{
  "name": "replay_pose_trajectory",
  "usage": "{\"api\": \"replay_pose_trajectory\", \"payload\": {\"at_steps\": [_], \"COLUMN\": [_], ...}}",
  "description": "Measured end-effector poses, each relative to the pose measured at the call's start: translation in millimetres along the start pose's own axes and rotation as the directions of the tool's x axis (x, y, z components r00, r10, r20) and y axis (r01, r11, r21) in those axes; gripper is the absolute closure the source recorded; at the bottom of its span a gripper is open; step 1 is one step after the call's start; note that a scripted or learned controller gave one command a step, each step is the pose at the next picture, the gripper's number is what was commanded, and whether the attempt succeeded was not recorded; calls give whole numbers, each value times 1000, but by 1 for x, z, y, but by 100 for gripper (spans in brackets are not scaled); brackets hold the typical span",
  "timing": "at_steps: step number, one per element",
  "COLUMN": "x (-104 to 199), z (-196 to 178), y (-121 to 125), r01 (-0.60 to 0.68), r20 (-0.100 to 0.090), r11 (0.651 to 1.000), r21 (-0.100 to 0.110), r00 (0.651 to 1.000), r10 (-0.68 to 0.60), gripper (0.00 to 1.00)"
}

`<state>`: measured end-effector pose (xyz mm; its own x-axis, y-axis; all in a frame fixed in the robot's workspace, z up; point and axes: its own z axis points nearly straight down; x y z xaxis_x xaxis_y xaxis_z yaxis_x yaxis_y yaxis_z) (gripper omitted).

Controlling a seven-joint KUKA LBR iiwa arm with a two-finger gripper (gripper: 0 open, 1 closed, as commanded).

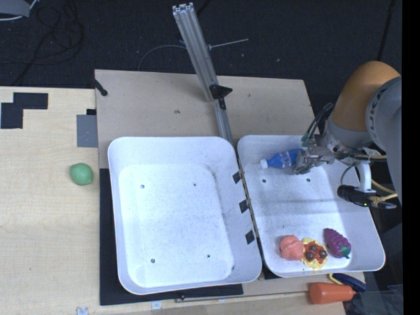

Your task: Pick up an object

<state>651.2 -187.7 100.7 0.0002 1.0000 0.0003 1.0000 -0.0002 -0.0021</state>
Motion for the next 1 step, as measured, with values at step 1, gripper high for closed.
{"api": "replay_pose_trajectory", "payload": {"at_steps": [1], "x": [-1], "z": [-63], "y": [2], "r01": [0], "r20": [2], "r11": [1000], "r21": [-7], "r00": [1000], "r10": [0], "gripper": [100]}}
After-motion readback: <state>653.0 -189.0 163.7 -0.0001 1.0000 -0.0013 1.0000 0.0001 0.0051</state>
